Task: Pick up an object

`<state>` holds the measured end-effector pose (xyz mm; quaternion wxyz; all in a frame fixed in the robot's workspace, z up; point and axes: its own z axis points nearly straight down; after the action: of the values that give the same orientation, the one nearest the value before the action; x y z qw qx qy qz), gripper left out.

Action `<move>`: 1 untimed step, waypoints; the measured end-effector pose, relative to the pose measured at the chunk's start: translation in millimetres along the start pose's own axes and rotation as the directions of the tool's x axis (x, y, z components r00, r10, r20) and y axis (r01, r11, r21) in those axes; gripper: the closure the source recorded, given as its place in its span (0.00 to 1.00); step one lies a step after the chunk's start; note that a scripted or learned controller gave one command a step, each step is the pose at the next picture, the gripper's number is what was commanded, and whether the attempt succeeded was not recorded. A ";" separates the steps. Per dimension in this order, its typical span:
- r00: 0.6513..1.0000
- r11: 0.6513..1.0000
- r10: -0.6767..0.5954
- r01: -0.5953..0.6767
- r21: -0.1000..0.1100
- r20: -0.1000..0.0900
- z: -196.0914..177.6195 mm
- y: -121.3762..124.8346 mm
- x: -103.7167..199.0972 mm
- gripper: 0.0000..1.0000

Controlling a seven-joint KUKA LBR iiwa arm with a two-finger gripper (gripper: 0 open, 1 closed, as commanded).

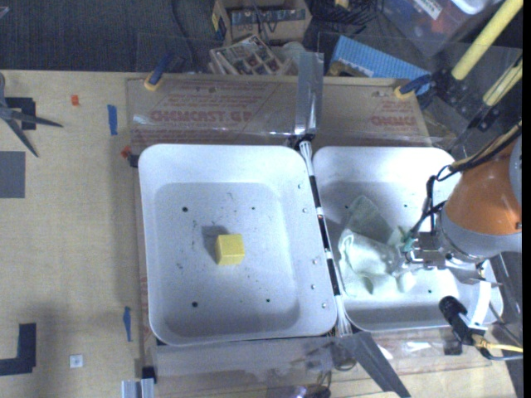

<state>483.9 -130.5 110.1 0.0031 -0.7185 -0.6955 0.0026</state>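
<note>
Two white bins sit side by side on the tabletop (66, 247). We see the pincer (404, 259) low in the right bin (390, 162), down among pale, translucent items (365, 251) w/ a greenish one just left of it. Can't tell how wide it's open, or if it grips anything. Well left of the pincer, a yellow block (230, 249) lies in the left bin (224, 160).

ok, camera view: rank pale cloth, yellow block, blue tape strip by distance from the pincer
1. Pale cloth, right bin, next to the pincer.
2. Yellow block, left bin's middle.
3. Blue tape strip, on the bench, far left.
</note>
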 end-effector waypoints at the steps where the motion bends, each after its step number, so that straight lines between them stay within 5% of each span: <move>1: 0.991 0.991 -0.137 0.137 -0.006 0.003 -27.9 -5.2 8.2 1.00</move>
<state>479.2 -122.1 138.1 0.0000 -0.6690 -0.7433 0.0010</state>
